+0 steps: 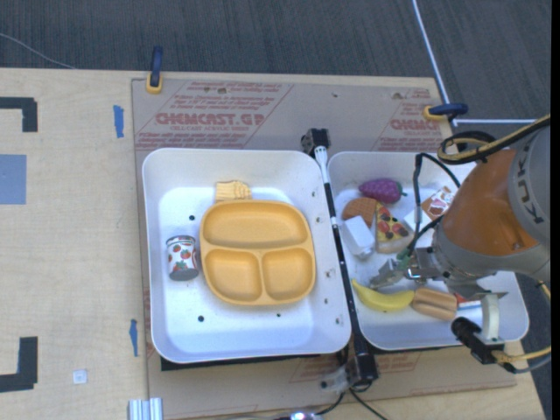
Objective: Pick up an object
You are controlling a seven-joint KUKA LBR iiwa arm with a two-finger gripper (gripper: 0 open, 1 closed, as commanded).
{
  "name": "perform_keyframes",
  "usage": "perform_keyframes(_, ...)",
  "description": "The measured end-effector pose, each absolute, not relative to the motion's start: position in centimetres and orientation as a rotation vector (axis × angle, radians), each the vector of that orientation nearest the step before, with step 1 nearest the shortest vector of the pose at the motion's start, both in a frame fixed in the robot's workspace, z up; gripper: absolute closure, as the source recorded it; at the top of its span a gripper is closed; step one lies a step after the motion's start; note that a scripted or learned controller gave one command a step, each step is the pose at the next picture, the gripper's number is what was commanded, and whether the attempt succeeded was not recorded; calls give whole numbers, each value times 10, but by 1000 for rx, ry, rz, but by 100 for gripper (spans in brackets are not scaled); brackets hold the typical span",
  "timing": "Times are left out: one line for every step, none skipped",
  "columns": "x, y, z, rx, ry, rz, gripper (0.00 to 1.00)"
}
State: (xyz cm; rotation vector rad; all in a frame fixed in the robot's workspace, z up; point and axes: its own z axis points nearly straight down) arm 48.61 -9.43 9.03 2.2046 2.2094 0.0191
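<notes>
We see the worktop (70, 261) carrying two white bins; the right bin (516, 318) holds the arm's gripper (391, 275), low above a banana (382, 298) and hot dog (434, 303). We cannot tell the fingers' state.

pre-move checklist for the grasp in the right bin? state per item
1. Gripper over right bin: ok, it sits low among the toys.
2. Target in reach: ok, banana lies right beside the fingertips, hot dog next to it.
3. Something between the fingers: cannot tell.
4. Clutter near target: not ok, pizza slice and white block lie close above.
5. Left bin undisturbed: ok, yellow divided plate and small can rest inside.
</notes>
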Motion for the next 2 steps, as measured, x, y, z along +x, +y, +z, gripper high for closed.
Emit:
perform_keyframes(487,-99,102,2202,2194,15,100)
perform_keyframes(480,-28,185,2219,2223,3,100)
